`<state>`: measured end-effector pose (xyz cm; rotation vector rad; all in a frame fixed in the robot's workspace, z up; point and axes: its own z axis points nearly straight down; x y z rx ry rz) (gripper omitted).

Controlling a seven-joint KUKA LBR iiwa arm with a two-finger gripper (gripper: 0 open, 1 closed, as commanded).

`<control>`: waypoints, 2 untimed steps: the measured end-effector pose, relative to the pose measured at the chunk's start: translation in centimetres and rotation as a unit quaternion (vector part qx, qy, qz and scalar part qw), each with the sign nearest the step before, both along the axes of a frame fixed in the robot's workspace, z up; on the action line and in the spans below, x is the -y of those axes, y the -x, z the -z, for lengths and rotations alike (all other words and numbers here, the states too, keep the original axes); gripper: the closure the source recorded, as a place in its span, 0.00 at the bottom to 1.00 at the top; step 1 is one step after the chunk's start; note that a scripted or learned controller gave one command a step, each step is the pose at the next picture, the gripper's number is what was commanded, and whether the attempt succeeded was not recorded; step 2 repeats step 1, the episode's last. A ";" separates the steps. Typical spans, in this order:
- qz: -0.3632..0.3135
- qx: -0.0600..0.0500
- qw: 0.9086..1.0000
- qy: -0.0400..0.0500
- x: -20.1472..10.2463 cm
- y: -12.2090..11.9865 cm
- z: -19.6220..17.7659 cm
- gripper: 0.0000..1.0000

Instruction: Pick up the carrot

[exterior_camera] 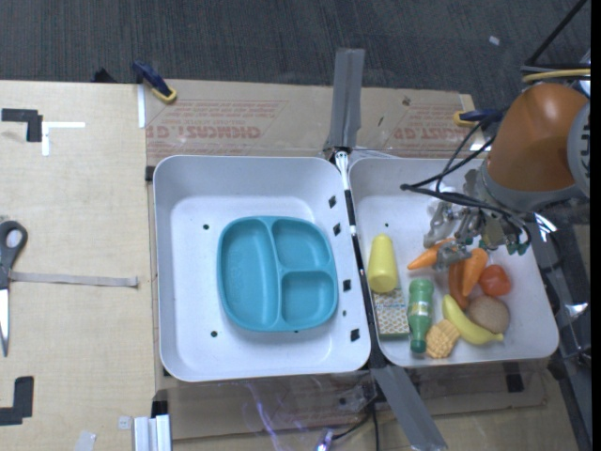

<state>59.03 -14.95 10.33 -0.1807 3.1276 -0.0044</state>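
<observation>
The carrot point(424, 258) lies in the right bin point(526, 350), at 3 o'clock of the plate point(278, 272). The gripper point(457, 238) hovers just beside it; finger spread cannot be told. Best to straddle its middle before closing.

— Looking like a robotics lab bench: two white bins point(178, 280) sitting on taped-down cardboard point(244, 120), clamps point(155, 81) holding the edges.

— Agreeing. Loose cables point(451, 172) trailing, scissors point(7, 280) lying on the wooden benchtop point(66, 214).

Pale wooden bench point(75, 346), bearing two white bins point(178, 280) side by side, scissors point(7, 261) near left edge.
</observation>
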 end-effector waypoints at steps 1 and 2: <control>-0.153 -0.002 0.988 0.000 0.3 0.0 1.0 1.00; -0.153 -0.002 0.988 0.000 0.3 0.0 1.0 1.00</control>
